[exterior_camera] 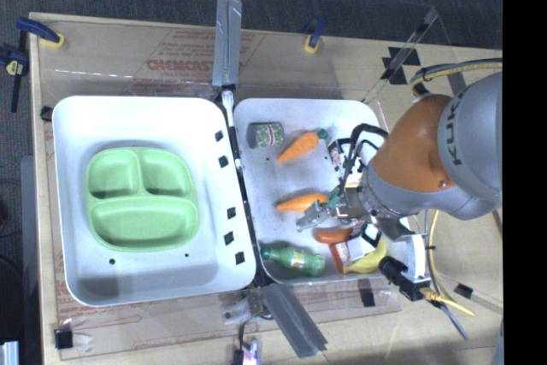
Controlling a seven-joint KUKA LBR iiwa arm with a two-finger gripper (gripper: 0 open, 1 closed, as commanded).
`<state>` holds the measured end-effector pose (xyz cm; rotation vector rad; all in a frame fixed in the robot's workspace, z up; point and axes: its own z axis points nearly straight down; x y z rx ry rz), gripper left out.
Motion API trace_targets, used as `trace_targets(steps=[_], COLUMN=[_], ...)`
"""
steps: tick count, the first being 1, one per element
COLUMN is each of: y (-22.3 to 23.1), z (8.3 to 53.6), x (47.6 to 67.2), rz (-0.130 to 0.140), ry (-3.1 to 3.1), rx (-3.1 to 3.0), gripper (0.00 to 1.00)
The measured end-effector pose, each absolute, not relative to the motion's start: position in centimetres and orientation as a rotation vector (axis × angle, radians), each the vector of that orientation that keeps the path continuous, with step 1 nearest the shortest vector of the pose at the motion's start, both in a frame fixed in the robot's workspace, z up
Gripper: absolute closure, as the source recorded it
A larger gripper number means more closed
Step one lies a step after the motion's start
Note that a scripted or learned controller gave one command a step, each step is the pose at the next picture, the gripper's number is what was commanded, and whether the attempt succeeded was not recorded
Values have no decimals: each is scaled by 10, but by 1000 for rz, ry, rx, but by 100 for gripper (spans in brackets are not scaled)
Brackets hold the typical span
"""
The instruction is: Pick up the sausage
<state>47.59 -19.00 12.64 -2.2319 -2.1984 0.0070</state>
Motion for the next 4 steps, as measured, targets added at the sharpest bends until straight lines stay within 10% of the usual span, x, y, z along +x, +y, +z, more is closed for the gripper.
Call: trace_targets(steps=[1, 2, 3, 4], y=[-190, -190, -209, -209], z=[133, 133, 89, 96], x=[477, 477, 478, 479], rz=[12, 11, 1, 5], ry=[-2204, -2205, -2255, -2261], rx=[-2221, -2221, -2180, -2169], gripper=[100, 0, 0, 100])
